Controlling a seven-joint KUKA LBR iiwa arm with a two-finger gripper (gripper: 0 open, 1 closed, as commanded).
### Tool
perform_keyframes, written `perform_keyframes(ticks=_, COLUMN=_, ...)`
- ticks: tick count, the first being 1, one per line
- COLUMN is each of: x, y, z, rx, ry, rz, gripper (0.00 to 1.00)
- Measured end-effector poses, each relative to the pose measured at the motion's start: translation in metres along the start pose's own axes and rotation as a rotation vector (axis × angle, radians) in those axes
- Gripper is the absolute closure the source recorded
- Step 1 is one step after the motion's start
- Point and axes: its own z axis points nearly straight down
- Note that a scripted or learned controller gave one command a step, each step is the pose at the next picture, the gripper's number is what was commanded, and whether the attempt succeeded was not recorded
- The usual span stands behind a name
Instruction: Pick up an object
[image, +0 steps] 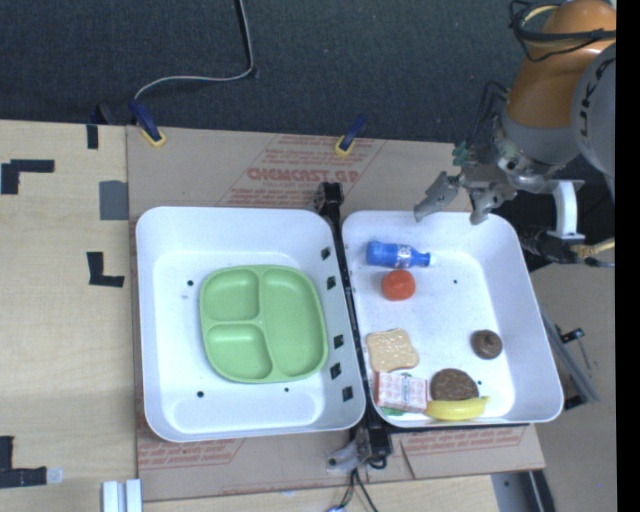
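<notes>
My gripper (458, 202) hangs above the far rim of the right bin (520, 300), its two grey fingers spread open with nothing between them. Inside that bin lie a blue bottle (396, 255) near the far left, a red tomato (398, 285) just below it, a slice of toast (392, 351), a small brown donut (487, 344), a dark round patty (454, 385), a yellow banana (458, 408) and a red-and-white packet (401, 391) at the near edge. The gripper is apart from all of them, up and to the right of the bottle.
The left bin (170, 260) holds a green divided plate (264, 323). A black clip bar (337, 300) joins the two bins. Cardboard (250, 170) lies under the bins, with yellow clamps (148, 128) at its far edge.
</notes>
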Motion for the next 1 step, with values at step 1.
perform_keyframes(ticks=1, x=0.0493, y=-0.0119, z=0.0763, rx=0.002, ry=0.001, rz=0.0, gripper=0.0)
